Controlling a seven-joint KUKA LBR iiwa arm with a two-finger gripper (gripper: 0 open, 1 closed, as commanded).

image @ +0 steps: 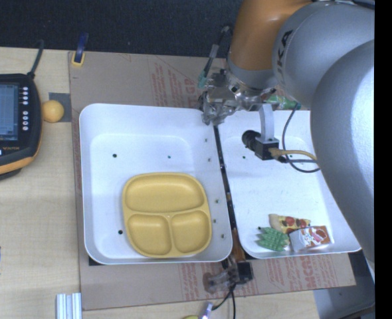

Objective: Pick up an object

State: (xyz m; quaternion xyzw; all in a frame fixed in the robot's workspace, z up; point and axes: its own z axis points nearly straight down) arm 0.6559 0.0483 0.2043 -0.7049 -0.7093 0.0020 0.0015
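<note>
Gripper (212, 111): poised at the far end of the seam between the two bins; I cannot tell how it is set or whether it has hold of anything.
Yellow tray (166, 214): flat in the left bin (96, 178), toward its near side, long axis running across the bin.
Small items (292, 232): clustered in the right bin's (276, 191) near corner, well apart from the seam's far end.
Deciding relation: both candidates lie nearward of the gripper; the tray sits left of the seam, the small items right.
</note>
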